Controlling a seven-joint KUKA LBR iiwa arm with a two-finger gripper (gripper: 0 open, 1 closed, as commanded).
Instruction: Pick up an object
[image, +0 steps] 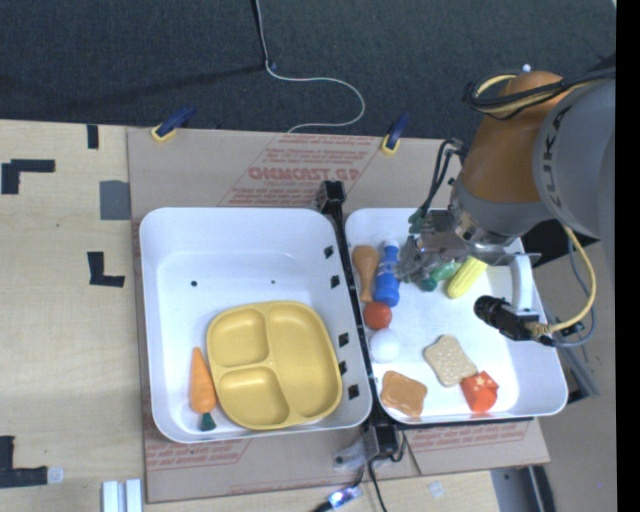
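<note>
In the camera view, my gripper (432, 262) hangs over the upper part of the right bin (545, 392), right of the frame's centre, with my grey and orange arm (520, 150) reaching in from the upper right. Whether my fingers are apart or together I cannot tell; the wrist body covers them from this angle. The nearest candidates lie directly around the gripper: a yellow corn cob (463, 277) just to its right, long axis running from lower left to upper right, with a small green piece (428, 282) at its lower left end, and a blue bottle (388, 278) just to its left, long axis near vertical in the frame. Left of the bottle, against the bin wall, lies an orange-brown piece (366, 266), also near vertical, and below it a red ball (377, 316) and a white ball (384, 347). Toward the lower edge of the same bin, well apart from the gripper, lie a slice of bread (449, 359), a browned piece (404, 392) and a red piece (480, 391). The left bin (165, 240) holds a yellow divided plate (272, 362) and a carrot (201, 385), both far to the lower left. My judgement: the corn cob and the blue bottle are the closest targets, and a grasp should close across the short axis of whichever is chosen.
</note>
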